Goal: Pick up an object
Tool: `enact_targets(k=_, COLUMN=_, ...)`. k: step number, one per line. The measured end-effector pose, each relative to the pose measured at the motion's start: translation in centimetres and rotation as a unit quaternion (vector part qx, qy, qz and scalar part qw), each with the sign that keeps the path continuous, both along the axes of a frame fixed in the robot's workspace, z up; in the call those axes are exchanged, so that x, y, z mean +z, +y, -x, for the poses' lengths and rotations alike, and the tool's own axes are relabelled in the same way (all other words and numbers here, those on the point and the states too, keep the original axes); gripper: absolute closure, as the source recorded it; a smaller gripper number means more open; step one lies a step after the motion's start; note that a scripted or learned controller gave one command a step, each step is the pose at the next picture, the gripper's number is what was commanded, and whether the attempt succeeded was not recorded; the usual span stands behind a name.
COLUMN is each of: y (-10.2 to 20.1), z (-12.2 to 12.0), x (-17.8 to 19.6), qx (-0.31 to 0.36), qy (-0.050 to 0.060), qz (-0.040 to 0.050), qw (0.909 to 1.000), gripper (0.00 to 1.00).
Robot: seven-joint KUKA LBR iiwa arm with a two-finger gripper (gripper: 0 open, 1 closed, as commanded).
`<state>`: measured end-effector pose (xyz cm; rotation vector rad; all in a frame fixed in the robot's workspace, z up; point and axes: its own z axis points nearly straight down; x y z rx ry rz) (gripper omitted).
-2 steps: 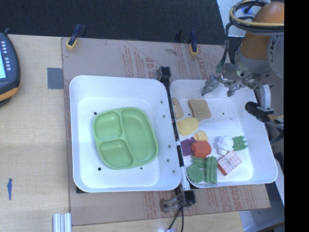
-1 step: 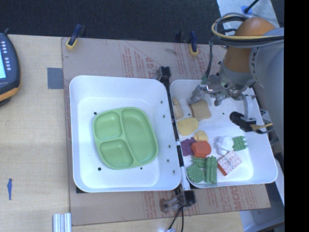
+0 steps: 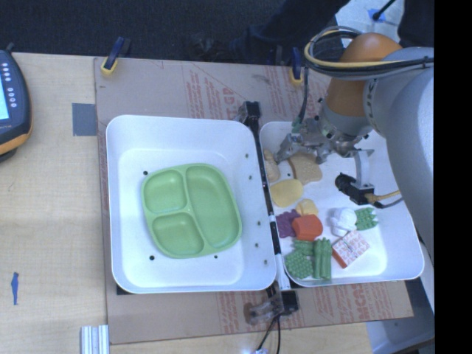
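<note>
White bins: we are viewing two shallow bins side by side, the left bin [image 3: 125, 198] and the right bin [image 3: 398, 260], clamped together along their shared edge, which we are taking to be what keeps them from sliding.
Green tray: a three-compartment tray [image 3: 192, 211] is lying flat in the middle of the left bin, well apart from the other objects.
Candidate objects: we are counting a cluster of small toy foods in the right bin, among them a pale yellow piece [image 3: 286, 192], an orange-red piece [image 3: 307, 227], a purple piece [image 3: 286, 222], green pieces [image 3: 311, 259], a white lump [image 3: 341, 218] and a red-and-white packet [image 3: 350, 249]. They are lying touching or just beside one another, so we are judging that a clean grasp calls for singling one out.
Arm: the grey arm, with its orange band, is reaching in from the right and hanging over the far end of the right bin.
Gripper: the gripper [image 3: 302, 152] is sitting low above tan slices [image 3: 304, 169] at that far end. We cannot tell how far it is open, nor whether anything is between its fingers.
Stage: we are judging this as an approach to a pick.
</note>
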<state>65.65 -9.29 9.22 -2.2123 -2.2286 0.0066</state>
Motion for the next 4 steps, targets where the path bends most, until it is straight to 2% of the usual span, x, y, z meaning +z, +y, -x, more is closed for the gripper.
enact_targets(k=1, y=-0.2, z=-0.2, x=1.4, qx=0.001, qy=-0.002, qz=0.0009, qw=1.0000, gripper=1.00)
enact_targets(k=2, y=-3.4, z=4.5, x=0.4, qx=-0.003, qy=-0.004, qz=-0.0004, qw=1.0000, gripper=1.00)
enact_targets(k=3, y=-3.3, z=4.5, x=0.2, qx=-0.002, qy=-0.003, qz=0.0002, qw=1.0000, gripper=0.00)
enact_targets(k=4, y=-1.0, z=-0.2, x=0.1, qx=0.000, qy=-0.003, qz=-0.0007, qw=1.0000, gripper=0.00)
